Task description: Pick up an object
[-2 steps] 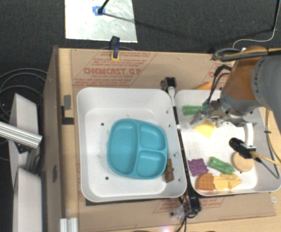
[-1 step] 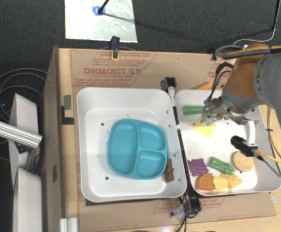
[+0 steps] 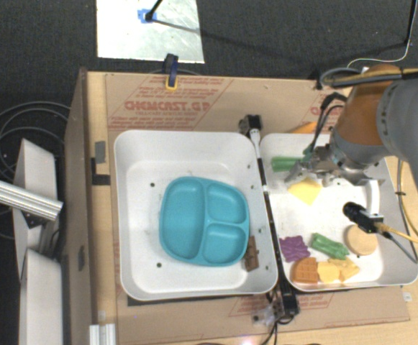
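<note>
The right bin [image 3: 403, 268] holds several toy foods. A yellow wedge [image 3: 304, 192] lies near its upper left, with a green piece [image 3: 283, 163] just above it by the bin's wall. Along the front lie a purple piece [image 3: 293, 247], a green piece [image 3: 328, 246], an orange waffle [image 3: 305, 270], a yellow-orange piece [image 3: 337, 270] and a tan round biscuit [image 3: 361, 241]. My gripper [image 3: 311, 169] hangs low over the upper left of this bin. It is right above the yellow wedge and beside the upper green piece. I see nothing held in it.
The left bin [image 3: 138, 164] holds a blue divided plate [image 3: 203, 221]. A small brown piece [image 3: 252, 253] lies against that bin's right wall. The grey arm [image 3: 381, 121] crosses the right bin's upper right corner.
</note>
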Robot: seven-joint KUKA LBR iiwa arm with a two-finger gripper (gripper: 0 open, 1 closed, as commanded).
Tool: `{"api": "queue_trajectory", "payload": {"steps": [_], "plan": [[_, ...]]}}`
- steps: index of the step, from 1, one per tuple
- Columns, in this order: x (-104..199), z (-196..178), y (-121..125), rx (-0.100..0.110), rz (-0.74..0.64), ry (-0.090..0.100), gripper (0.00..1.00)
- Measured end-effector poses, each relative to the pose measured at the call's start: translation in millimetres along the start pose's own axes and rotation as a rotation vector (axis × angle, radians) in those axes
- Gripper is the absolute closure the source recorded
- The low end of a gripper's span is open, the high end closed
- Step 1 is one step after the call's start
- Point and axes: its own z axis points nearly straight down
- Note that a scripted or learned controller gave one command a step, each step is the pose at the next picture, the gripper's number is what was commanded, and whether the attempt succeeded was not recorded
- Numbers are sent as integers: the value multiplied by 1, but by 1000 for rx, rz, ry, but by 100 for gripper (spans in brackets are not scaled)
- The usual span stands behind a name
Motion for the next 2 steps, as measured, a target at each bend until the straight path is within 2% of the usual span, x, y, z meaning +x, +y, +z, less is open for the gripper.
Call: {"api": "queue_trajectory", "payload": {"steps": [1,2], "plan": [[-10,23,-23,9,4,0,0],[-36,20,33,-1,-1,-3,0]]}}
